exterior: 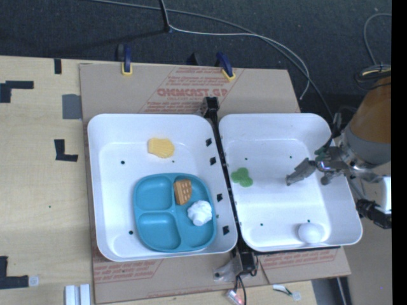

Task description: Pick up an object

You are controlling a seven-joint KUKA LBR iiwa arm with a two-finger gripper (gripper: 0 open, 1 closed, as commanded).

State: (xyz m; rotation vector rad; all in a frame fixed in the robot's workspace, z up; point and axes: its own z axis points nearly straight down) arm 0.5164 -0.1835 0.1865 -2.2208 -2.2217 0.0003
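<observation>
The green object (241, 178) in the right bin (273, 127) looks small, soft, light; best pinched across its middle. The jaws' state cannot be told.

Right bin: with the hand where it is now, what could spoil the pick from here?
The hand sits between the green piece and the white ball, over neither, so closing here would likely catch nothing. The ball lies near the right bin front wall and may roll if nudged. The green piece looks flat, hard to grip.
</observation>
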